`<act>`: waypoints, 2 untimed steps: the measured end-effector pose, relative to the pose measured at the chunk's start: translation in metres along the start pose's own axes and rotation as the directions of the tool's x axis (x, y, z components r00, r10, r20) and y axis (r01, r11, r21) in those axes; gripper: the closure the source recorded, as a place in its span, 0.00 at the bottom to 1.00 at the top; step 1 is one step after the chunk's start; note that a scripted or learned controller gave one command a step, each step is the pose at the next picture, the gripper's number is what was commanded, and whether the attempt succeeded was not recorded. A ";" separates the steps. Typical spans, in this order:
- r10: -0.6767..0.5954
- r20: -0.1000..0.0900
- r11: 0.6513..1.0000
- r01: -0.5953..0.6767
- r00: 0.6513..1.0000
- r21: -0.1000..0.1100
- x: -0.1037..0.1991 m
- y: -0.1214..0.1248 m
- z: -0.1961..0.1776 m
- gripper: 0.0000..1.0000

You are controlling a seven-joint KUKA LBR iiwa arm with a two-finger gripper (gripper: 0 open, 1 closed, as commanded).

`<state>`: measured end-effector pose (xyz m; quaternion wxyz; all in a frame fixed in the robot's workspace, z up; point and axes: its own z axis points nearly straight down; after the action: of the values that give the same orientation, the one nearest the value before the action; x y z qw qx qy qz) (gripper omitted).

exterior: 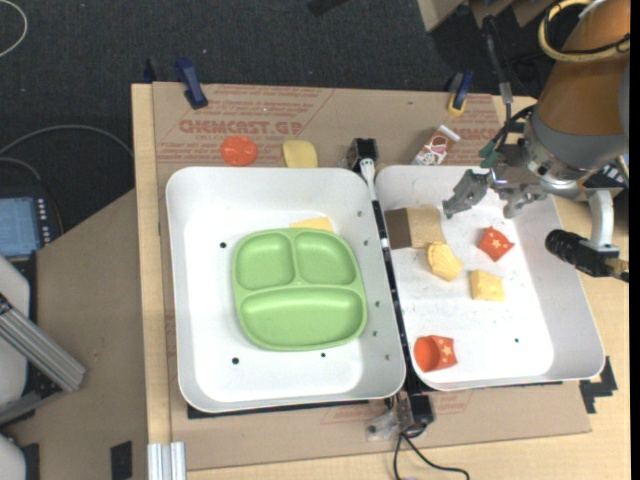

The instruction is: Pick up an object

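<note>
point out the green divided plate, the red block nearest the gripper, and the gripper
green divided plate [298, 290]: camera view, centre ridge.
red block [495, 243]: camera view, top face.
gripper [490, 190]: camera view, midway between fingertips.

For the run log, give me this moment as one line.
gripper: open, above right bin | holding: nothing | nearest: red piece | left bin: green plate

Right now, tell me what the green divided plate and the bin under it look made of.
Green divided plate: likely moulded plastic, matte with a soft sheen, rounded compartment ridges. Left bin: seemingly thin formed white plastic, smooth, slightly glossy, with rounded corners and a rolled rim.
</note>
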<state>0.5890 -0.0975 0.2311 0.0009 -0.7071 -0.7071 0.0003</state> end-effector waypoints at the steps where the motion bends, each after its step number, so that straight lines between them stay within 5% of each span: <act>1: 0.008 0.002 1.000 -0.008 1.000 0.005 -0.067 -0.016 0.136 0.00; 2: 0.003 -0.001 1.000 -0.003 1.000 0.005 -0.065 -0.071 0.147 0.00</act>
<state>0.5182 -0.1622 0.0837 0.0030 -0.7082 -0.7060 0.0016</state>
